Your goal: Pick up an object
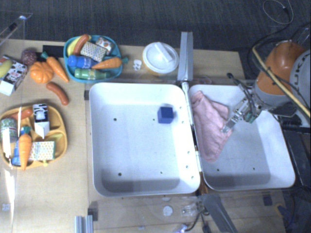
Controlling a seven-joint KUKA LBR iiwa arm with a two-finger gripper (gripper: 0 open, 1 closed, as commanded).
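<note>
Arm (284, 72) comes in from right, wrist angled down-left over right bin (272, 174). Gripper (232, 122) low w/ fingers (227, 126) close together, tips at right edge of pink cloth (210, 125); looks like a fold of cloth pinched betw. them, but too small to be sure. Cloth lies crumpled along bin's left wall, mostly left of & below fingers. Blue cube (165, 114) sits in left bin (141, 178), well left of fingers, apart from cloth.
</note>
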